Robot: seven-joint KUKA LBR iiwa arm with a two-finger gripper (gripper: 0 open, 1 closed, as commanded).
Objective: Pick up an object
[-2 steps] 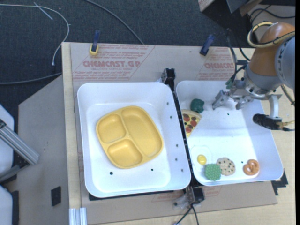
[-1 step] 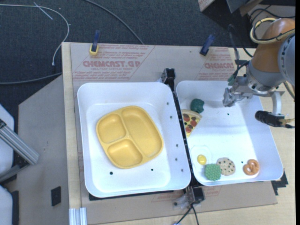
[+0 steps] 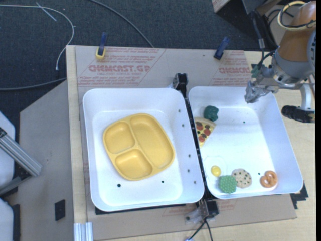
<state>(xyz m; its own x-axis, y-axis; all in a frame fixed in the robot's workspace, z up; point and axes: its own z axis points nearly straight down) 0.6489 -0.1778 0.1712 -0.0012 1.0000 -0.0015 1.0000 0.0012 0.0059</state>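
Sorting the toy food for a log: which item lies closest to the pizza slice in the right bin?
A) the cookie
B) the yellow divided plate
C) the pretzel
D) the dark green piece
D: the dark green piece sits just above the pizza slice by the right bin's left wall.

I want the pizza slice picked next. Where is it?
The pizza slice lies in the right bin, against its left wall, just below the green toy.
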